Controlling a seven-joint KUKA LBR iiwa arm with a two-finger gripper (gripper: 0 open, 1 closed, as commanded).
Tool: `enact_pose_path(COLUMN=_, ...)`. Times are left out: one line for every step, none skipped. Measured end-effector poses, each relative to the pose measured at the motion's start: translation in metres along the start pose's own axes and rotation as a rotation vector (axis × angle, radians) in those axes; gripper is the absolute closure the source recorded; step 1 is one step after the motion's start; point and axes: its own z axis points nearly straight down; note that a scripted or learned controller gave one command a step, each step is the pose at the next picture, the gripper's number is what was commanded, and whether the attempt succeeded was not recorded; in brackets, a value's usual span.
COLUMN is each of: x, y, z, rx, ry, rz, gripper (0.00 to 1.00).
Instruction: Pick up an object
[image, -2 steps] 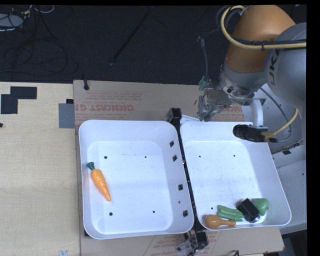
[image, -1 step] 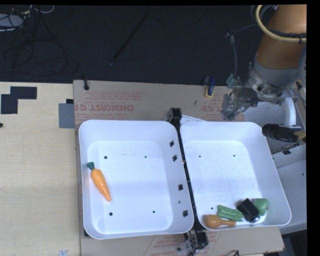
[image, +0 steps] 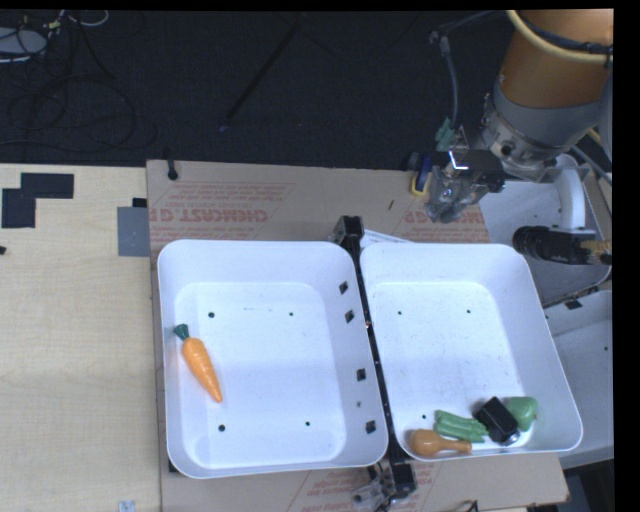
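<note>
Status: the pick has not begun. No object sits between the gripper's prongs, and every candidate object rests in a bin.

Arm position: the arm (image: 555, 75) reaches in from the right, and the gripper (image: 450, 200) hangs above the cardboard sheet (image: 290, 205) behind the right bin (image: 540, 300), outside its far rim. It is well apart from all objects. Whether the pincer is spread or pressed together cannot be told; it is small and blurred against the clutter behind it.

Object locations:
- Left bin (image: 165, 300): one toy carrot (image: 202, 368) lies alone near the left wall, green top pointing toward the far side. It touches nothing else.
- Right bin, near right corner: a green bean pod (image: 460, 426), a black block (image: 497, 420), a green piece (image: 522, 408) and an orange gourd (image: 438, 443) lie packed together, touching or overlapping, close to the rim.

Remaining steps, as a judgement: select a target, move over it, descend, clamp and lift. The whole sequence is outstanding.

Note: the carrot appears the easier target, since it lies isolated with free space around it. The cluster in the right bin is nearer the arm, but crowding and the adjacent wall may obstruct a clean grasp.
</note>
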Motion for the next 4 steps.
enact_pose_path(x=0.0, y=0.031, z=0.086, rx=0.012, ry=-0.002, rz=0.005, gripper=1.0)
enact_pose_path(x=-0.11, y=-0.033, z=0.047, rx=0.005, ry=-0.005, rz=0.016, gripper=1.0)
enact_pose_path(x=-0.06, y=-0.026, z=0.03, rx=0.003, ry=0.0, rz=0.001, gripper=1.0)
enact_pose_path(x=0.003, y=-0.023, z=0.019, rx=0.004, ry=0.0, rz=-0.001, gripper=1.0)
